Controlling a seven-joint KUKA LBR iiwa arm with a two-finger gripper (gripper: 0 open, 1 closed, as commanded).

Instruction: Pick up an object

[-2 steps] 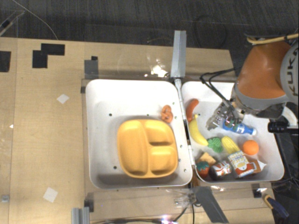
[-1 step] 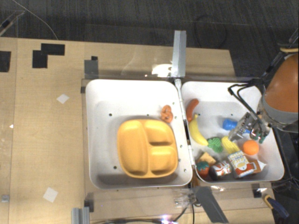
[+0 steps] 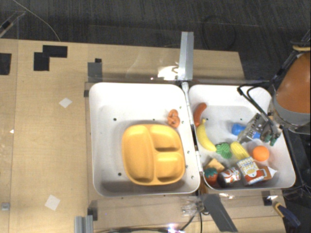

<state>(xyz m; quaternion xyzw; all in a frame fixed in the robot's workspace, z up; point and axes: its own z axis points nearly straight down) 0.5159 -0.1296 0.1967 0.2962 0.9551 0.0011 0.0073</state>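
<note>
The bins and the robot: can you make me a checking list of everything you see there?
Surface: wooden bench bearing left bin and right bin, side by side.
Job's things: in the right bin, banana, orange ball, corn, green toy, blue piece, red sausage, juice box and other small toys.
Clutter: yellow divided tray and small orange toy in the left bin.
Grippers: gripper over the right bin near the blue piece, with no toy between its fingers.
Cables: black cable looping by the arm.
Surroundings: dark floor behind the bench.
</note>
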